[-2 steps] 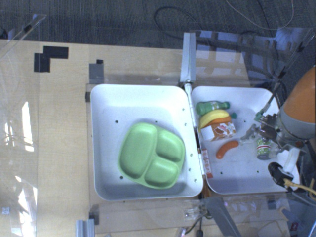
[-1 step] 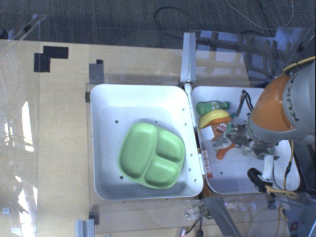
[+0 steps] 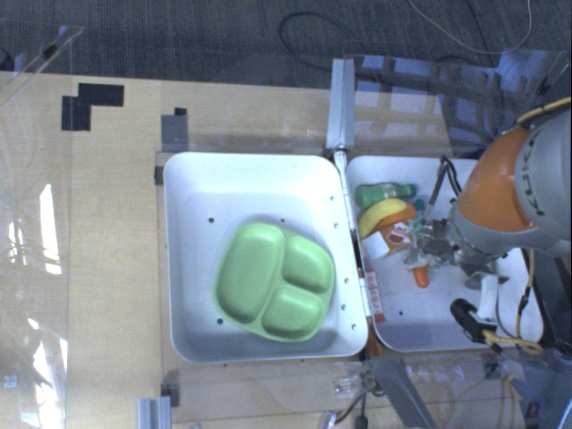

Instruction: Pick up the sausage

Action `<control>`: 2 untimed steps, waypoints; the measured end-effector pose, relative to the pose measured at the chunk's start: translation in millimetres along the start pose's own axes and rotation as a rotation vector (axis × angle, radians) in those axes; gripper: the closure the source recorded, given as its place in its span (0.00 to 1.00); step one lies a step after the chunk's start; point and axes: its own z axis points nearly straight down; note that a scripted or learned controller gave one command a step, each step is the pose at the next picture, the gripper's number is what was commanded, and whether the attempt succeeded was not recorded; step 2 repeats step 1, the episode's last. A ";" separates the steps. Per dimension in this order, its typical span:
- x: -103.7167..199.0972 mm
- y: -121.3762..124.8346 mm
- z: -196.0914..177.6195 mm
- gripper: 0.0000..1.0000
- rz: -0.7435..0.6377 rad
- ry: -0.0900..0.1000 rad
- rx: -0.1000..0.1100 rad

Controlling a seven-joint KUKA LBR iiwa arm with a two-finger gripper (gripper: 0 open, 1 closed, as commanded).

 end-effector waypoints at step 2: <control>96.7 66.3 -82.8 1.00 -0.226 0.000 0.014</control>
